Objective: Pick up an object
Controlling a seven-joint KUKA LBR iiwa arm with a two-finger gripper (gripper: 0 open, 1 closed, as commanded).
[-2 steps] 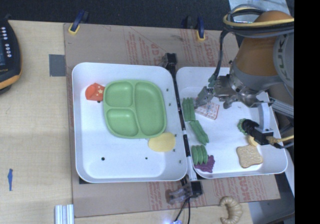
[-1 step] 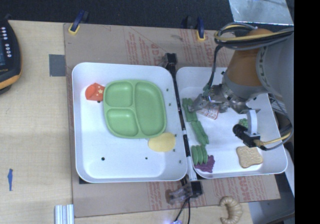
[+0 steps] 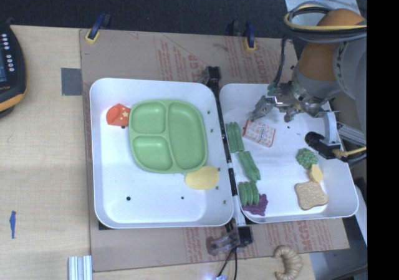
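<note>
Grey arm (image 3: 324, 67) hides bin (image 3: 232, 95) corner.

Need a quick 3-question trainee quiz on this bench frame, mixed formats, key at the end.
1. True or false: the green divided plate lies in the left bin.
2. Which lies nearest the toast slice? A) red toy B) broccoli C) yellow piece beside the plate
3. Fill in: the hand hovers over the ___ bin, just above a small red-and-white packet.

Key: 1 true; 2 B; 3 right.
</note>
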